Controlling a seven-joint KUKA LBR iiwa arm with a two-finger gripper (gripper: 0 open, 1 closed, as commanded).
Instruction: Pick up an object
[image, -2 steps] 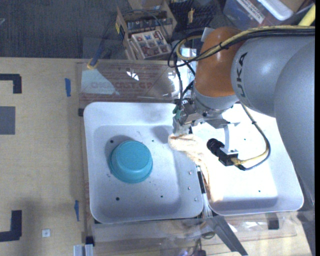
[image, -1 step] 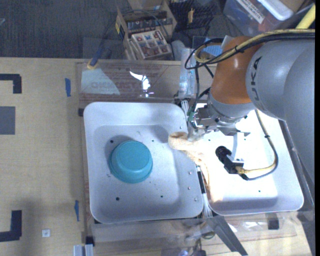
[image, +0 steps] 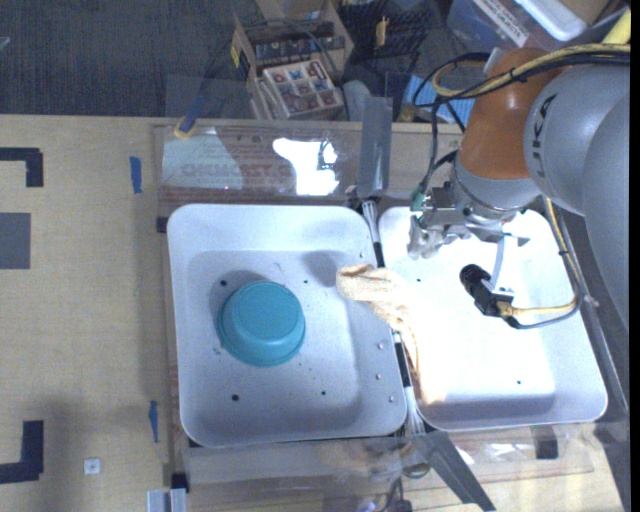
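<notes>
A teal bowl (image: 263, 321) lies upside down in the left bin (image: 200, 240), left of its middle. A beige, crumpled cloth-like object (image: 378, 290) lies across the divider between the two bins, trailing down along the right bin's left wall. My gripper (image: 428, 240) hangs over the far left corner of the right bin (image: 560, 390), a little up and right of the beige object's upper end. Nothing shows in its grasp.
A black cable piece with a yellow wire (image: 488, 290) hangs off the wrist over the right bin. The grey arm with its orange band (image: 505, 130) comes in from the upper right. A metal bar (image: 375, 150) stands behind the bins, with clutter beyond the bench.
</notes>
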